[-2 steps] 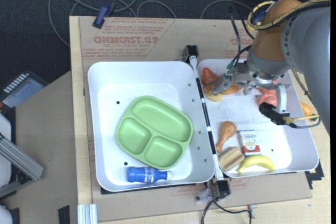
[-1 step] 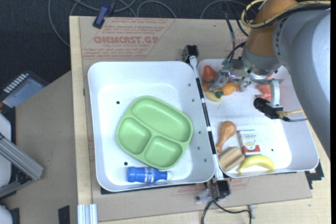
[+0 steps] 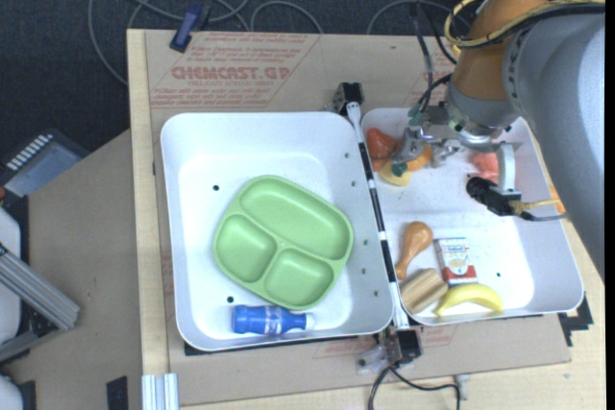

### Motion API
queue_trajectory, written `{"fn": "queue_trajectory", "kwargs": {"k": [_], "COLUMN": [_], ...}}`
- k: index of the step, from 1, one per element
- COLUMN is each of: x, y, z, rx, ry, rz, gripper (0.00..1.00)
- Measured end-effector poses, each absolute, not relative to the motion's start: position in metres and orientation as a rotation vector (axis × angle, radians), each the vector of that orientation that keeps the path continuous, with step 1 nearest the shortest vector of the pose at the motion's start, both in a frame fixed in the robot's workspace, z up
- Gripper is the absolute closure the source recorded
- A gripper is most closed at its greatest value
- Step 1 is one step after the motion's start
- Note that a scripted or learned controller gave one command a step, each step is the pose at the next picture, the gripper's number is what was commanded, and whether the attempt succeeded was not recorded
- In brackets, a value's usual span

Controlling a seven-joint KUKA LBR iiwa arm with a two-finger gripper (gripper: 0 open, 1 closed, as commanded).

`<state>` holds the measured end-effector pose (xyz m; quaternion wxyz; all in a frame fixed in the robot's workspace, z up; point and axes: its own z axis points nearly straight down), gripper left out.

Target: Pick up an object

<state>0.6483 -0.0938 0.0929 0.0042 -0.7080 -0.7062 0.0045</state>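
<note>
My gripper (image 3: 426,149) hangs over the back left part of the right bin (image 3: 538,302), under the grey wrist with the orange band. Just left of it lies a red strawberry-like toy (image 3: 381,142). A small orange and yellow toy (image 3: 395,172) sits directly below and left of the gripper, close to it. Whether it touches the gripper is unclear. To the gripper's right lies a reddish-orange item (image 3: 487,165), partly hidden by a black part of the arm (image 3: 488,195).
The front of the right bin holds a tan pear-shaped toy (image 3: 414,242), a small red and white carton (image 3: 456,259), a brown block (image 3: 422,288) and a yellow banana (image 3: 471,301). In the left bin (image 3: 183,149) lie a green divided plate (image 3: 282,241) and a blue bottle (image 3: 268,320).
</note>
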Motion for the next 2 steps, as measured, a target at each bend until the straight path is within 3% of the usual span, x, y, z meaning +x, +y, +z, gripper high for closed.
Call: {"fn": "queue_trajectory", "kwargs": {"k": [1, 2], "x": [0.600, 0.559], "y": [-0.044, 0.011], "z": [0.186, 0.232], "rx": [-2.219, -2.218], "ry": [-2.223, -2.221], "rz": [-0.001, 0.000], "gripper": [1.00, 1.00]}}
